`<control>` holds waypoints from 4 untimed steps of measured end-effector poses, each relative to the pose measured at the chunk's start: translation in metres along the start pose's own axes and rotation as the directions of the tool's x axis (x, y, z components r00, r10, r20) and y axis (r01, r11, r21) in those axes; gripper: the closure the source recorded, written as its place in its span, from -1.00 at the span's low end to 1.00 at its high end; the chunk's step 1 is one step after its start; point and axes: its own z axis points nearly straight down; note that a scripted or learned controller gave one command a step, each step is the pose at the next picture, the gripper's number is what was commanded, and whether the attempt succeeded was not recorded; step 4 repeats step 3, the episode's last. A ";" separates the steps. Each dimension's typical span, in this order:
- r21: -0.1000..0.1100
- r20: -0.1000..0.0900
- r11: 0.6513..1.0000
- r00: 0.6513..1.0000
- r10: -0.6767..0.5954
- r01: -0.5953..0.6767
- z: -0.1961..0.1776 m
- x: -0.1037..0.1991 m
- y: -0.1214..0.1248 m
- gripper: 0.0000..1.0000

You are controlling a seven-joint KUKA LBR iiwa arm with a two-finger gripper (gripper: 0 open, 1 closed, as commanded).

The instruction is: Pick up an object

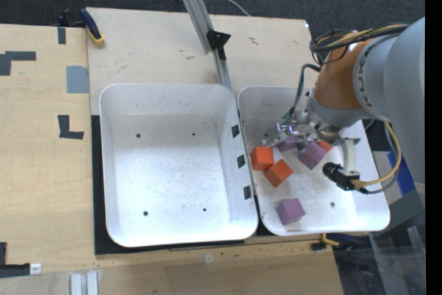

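Left shallow white bin (166,107) beside right shallow white bin (345,221); right one holds small foam cubes (262,157) (gripper (293,131) above them).

Matt speckled white plastic bins (166,162); pale wooden bench (41,148); matt foam-like blocks (291,210)

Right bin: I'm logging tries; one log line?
gripper low in right bin | among orange blocks and purple blocks | no grasp visible

The wooden bench (41,169) carries two white bins: right bin (359,217) under the gripper (293,131), left bin (114,148) well beside it.
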 end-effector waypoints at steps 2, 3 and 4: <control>-0.009 -0.003 1.000 1.000 -0.010 0.010 -0.105 0.080 -0.021 1.00; -0.003 -0.004 1.000 1.000 -0.011 0.011 -0.100 0.165 -0.024 1.00; -0.003 -0.004 1.000 1.000 -0.011 0.011 -0.100 0.165 -0.024 1.00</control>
